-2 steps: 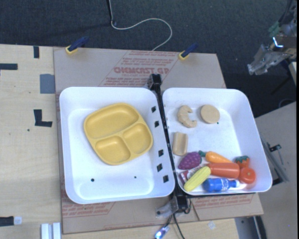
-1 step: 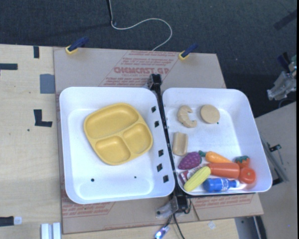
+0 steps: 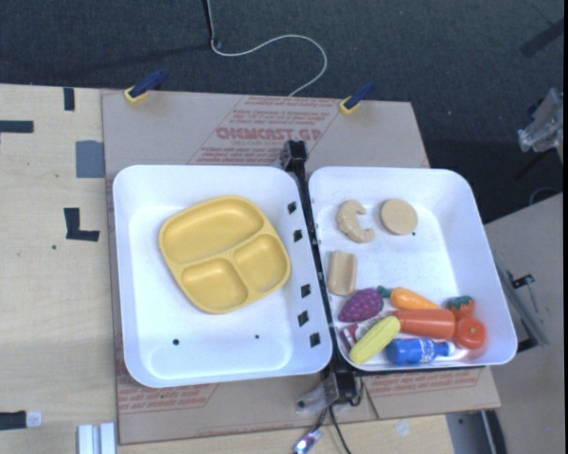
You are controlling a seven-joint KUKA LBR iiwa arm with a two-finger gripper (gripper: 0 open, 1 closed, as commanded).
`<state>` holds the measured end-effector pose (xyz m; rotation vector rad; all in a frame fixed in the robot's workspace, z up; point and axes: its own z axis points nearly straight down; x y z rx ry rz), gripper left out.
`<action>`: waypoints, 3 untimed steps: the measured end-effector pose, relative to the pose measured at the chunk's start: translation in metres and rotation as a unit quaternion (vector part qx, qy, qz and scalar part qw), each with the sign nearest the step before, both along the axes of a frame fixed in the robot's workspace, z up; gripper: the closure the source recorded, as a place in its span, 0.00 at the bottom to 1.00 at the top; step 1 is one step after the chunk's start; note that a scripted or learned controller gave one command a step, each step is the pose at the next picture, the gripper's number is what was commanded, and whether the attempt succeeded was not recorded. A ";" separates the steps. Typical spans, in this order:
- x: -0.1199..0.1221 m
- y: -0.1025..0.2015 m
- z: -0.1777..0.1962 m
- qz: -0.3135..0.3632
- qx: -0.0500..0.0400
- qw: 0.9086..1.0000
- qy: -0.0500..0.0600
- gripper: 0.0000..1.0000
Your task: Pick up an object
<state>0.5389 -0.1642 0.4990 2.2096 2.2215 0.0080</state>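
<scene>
Looking down on the bench (image 3: 38, 253), you see two white bins side by side. The right bin (image 3: 450, 201) holds the things you could pick: a tan croissant-shaped piece (image 3: 354, 221) and a round tan cookie (image 3: 399, 217) toward the bin's far side, a pale bread slice (image 3: 341, 273) just nearer than the croissant, and a crowded cluster along the near wall. In that cluster a purple grape bunch (image 3: 361, 304) sits beside an orange carrot (image 3: 414, 300), with a red-orange sausage (image 3: 426, 323), a red tomato (image 3: 470, 333), a yellow corn cob (image 3: 374, 339) and a blue bottle (image 3: 417, 351) touching or overlapping one another.

The left bin (image 3: 137, 282) carries a yellow three-part plate (image 3: 224, 253).

Both bins rest on a cardboard sheet (image 3: 256, 130) printed with red lettering, mirrored and too faint to read. Two yellow-and-blue clamps (image 3: 146, 85) pin its far edge. Beyond it lies dark carpet (image 3: 407, 26) crossed by a thin white cable (image 3: 265, 43).

You cannot tell the claw's state.
</scene>
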 end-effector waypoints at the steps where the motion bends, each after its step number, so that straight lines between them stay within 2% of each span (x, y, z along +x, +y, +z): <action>1: -0.048 -0.058 -0.039 -0.006 0.001 1.000 0.007 1.00; 2: -0.055 -0.041 0.001 -0.001 0.000 1.000 0.003 1.00; 3: -0.055 -0.027 0.038 -0.002 0.000 1.000 0.003 1.00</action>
